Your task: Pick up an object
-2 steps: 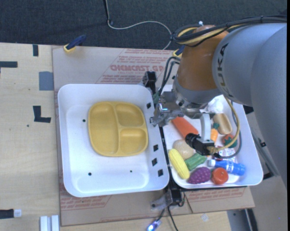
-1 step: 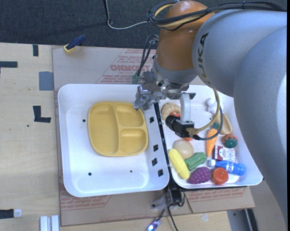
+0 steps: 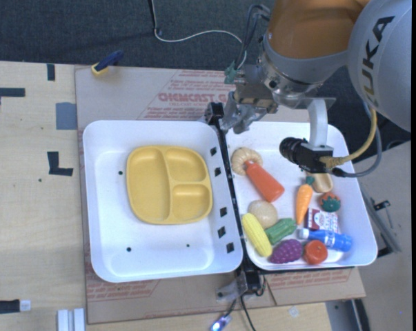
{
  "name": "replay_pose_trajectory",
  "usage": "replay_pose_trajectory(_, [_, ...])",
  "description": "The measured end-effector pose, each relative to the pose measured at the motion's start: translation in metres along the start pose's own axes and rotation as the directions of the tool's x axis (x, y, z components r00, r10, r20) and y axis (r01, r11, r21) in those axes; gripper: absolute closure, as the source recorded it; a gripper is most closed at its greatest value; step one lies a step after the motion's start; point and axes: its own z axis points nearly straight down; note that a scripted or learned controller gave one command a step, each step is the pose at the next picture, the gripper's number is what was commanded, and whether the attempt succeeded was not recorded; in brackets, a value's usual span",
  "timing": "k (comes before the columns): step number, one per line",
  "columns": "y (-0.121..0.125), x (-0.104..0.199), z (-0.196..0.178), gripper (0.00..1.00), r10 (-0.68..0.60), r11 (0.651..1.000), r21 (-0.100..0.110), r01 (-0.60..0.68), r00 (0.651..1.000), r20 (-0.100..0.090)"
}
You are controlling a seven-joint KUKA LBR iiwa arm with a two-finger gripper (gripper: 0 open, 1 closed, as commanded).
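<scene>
The table (image 3: 28,185) carries a brown cardboard sheet (image 3: 145,95) on which two shallow white bins sit side by side. The grey arm (image 3: 394,40) with its orange band (image 3: 311,12) reaches in from the right and hangs above the far edge of the bins, near the wall between them. The left bin (image 3: 101,212) holds a yellow divided plate (image 3: 169,185) lying flat toward its centre. The right bin (image 3: 356,185) holds a cluster of toy foods. The hand (image 3: 236,119) sits over the far left corner of the right bin, just above the dividing wall; whether it is open or closed I cannot tell, and nothing is visible between its parts.

In the right bin, an orange-red bottle-like piece (image 3: 264,181) lies tilted, touching a tan mushroom (image 3: 243,158). Nearer, a yellow corn cob (image 3: 256,234) lies beside a pale potato (image 3: 263,212) and a green pod (image 3: 281,229). A purple grape bunch (image 3: 287,252) sits just beside a red tomato (image 3: 315,252). A carrot (image 3: 303,204) stands between the bottle-like piece and a strawberry (image 3: 329,201). A small blue and yellow clip (image 3: 107,62) lies at the cardboard's far left corner.
</scene>
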Motion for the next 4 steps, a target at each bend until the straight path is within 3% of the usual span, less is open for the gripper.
replay_pose_trajectory(1, [-0.073, -0.033, 0.153, 1.00, 0.007, 0.999, 0.034, -0.007, 1.000, 0.006])
replay_pose_trajectory(2, [-0.068, -0.031, 0.145, 0.00, 0.002, 1.000, 0.015, -0.002, 1.000, 0.003])
replay_pose_trajectory(3, [-0.068, -0.030, 0.135, 1.00, 0.001, 1.000, 0.017, -0.001, 1.000, 0.003])
replay_pose_trajectory(4, [-0.038, -0.033, 0.095, 1.00, 0.002, 1.000, 0.009, -0.002, 1.000, 0.003])
